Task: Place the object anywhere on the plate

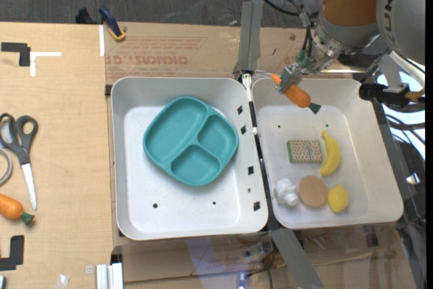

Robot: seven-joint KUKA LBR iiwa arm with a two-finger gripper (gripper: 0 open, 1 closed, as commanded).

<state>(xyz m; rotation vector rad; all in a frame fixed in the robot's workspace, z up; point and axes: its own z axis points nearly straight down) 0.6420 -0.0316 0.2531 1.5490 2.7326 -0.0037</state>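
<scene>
A teal plate [191, 140] with three compartments lies in the left white bin [128, 166]. My gripper [292, 78] hangs over the back left corner of the right bin [375, 166], shut on a small orange carrot [298, 95]. The carrot tilts, with its green end pointing down to the right. It is lifted off the bin floor, to the right of the plate and across the divider between the bins.
On the right bin's floor lie a speckled sponge block [304, 151], a banana [330, 153], a white lump [287, 193], a brown disc [312, 191] and a lemon [337, 197]. Scissors [20, 149] and another carrot [11, 207] rest on the bench at the far left.
</scene>
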